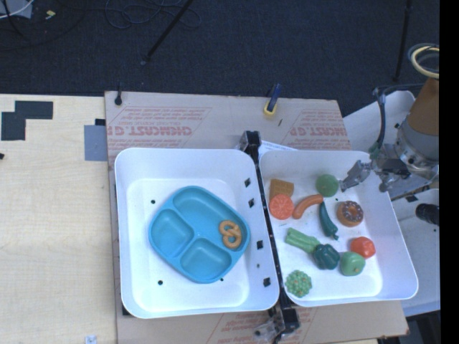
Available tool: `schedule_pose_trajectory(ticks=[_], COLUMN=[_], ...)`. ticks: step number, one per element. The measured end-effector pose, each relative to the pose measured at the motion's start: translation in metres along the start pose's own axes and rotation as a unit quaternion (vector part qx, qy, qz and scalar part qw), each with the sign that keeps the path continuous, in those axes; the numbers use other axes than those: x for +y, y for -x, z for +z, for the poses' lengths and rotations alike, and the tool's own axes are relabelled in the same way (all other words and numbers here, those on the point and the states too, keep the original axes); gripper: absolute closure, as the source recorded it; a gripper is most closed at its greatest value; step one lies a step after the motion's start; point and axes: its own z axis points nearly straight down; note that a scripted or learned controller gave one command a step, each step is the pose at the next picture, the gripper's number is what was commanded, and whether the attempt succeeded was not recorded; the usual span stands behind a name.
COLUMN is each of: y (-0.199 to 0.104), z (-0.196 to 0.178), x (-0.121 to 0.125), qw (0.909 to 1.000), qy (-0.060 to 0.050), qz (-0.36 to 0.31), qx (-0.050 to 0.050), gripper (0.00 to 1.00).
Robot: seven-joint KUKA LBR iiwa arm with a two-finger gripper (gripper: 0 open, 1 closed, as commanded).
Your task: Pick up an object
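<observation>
A wooden bench (50, 213) carried two shallow white bins side by side, seen from above at a slant. In the left bin (136, 292) lay a blue sectioned plate (183, 239), and in its right-hand compartment sat a small tan pretzel (231, 233). A row of black clips ran down the seam between the two bins.

The right bin (394, 278) held a scatter of small toy foods. Nearest the seam were an orange block (281, 188) and, just below and touching it, a red-orange round slice (281, 207). Beside these lay a curved orange sausage (308, 204), a green ball (327, 185), and a dark green cucumber-like piece (328, 221). Lower down were a light green stalk (302, 239) running into a dark green pepper-like lump (326, 256), and a bumpy green broccoli head (298, 284) near the front wall. Further right sat a chocolate doughnut with sprinkles (350, 213), a red tomato (363, 246) and a green apple (351, 264) just beside it.

At the far right, the grey arm reached in, and its jaws (369, 176) hung over the bin's upper right corner, parted and holding nothing. The doughnut lay near, below and to the left.

These toys looked light, stiff and smooth, likely plastic, so round ones could slip or roll from a pinch. The doughnut, flat and standing apart from its neighbours, seemed the surest choice, gripped across its outer rim
</observation>
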Motion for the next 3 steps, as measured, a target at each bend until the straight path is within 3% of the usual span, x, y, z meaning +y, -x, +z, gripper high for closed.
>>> schedule_pose_trajectory(ticks=[1, 3], y=[0.0, -0.001], z=[-0.008, 0.1], x=[0.003, 0.015], qw=[1.0, 1.0], qy=[0.007, 0.005], qz=[-0.001, -0.001], qx=[-0.002, -0.001], gripper=[0.0, 0.0])
